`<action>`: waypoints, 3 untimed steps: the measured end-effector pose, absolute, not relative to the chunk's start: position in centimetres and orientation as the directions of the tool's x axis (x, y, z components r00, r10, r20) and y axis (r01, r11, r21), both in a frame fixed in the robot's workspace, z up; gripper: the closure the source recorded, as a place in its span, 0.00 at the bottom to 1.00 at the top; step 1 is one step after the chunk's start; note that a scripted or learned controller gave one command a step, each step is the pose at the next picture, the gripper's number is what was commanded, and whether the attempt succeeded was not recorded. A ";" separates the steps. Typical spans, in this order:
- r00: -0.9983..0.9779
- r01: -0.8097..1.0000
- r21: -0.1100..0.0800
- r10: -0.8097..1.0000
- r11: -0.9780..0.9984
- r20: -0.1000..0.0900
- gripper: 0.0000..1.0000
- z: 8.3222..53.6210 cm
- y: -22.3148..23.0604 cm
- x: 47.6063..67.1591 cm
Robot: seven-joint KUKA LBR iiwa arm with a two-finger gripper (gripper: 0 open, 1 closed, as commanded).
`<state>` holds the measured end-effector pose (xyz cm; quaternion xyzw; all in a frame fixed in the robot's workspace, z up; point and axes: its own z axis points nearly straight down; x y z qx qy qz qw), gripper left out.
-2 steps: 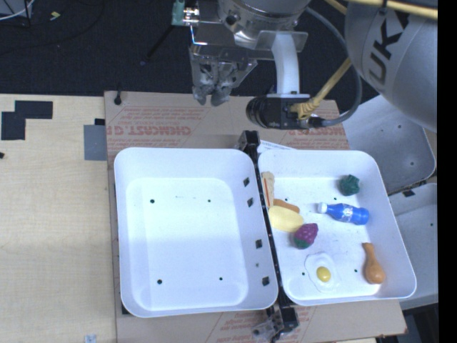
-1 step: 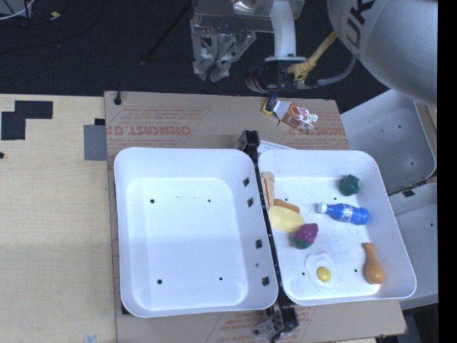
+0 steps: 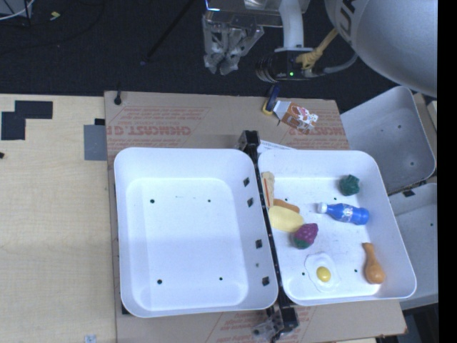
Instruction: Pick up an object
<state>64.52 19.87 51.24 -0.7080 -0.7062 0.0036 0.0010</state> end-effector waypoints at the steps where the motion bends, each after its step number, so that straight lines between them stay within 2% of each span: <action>1: 0.001 1.000 -0.002 1.000 -0.001 -0.001 1.00 53.9 18.6 64.4; 2: 0.002 1.000 -0.008 1.000 -0.002 -0.003 1.00 51.0 15.2 64.4; 3: 0.001 1.000 -0.001 1.000 -0.001 -0.001 1.00 53.9 13.7 64.4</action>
